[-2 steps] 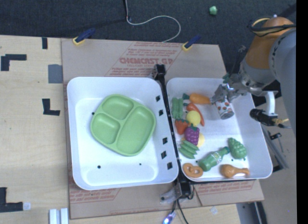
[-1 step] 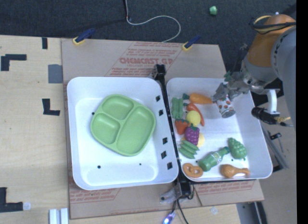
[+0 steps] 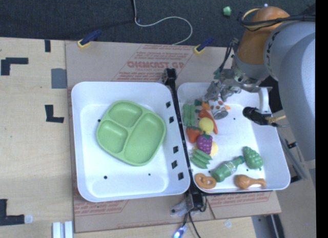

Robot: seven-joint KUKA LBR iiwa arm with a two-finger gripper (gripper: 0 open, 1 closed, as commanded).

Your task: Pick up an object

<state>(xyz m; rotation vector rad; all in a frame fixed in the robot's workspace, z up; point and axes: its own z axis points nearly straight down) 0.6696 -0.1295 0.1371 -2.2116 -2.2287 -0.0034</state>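
Closest to the lens, a pretzel-looking brown ring point(image 3: 205, 181) and a toy drumstick point(image 3: 249, 182) are being left alone at the near edge of the right bin point(image 3: 266, 145), with a green bottle point(image 3: 226, 169) lying between them and a bit further in. Toward the far end of that bin, the gripper point(image 3: 219, 98) is being lowered over the food pile by the bin's left wall, just above an orange carrot-ish piece point(image 3: 209, 113), a yellow lemon point(image 3: 205, 125) and purple grapes point(image 3: 204, 142). Whether the fingers are spread or pinched can't be told, too cluttered up there. Nothing is being seen clamped, so the pick is probably not done yet: grabbing and lifting are still being waited on. Beside that bin, a green divided plate point(image 3: 131, 132) is sitting in the left bin point(image 3: 87, 104).
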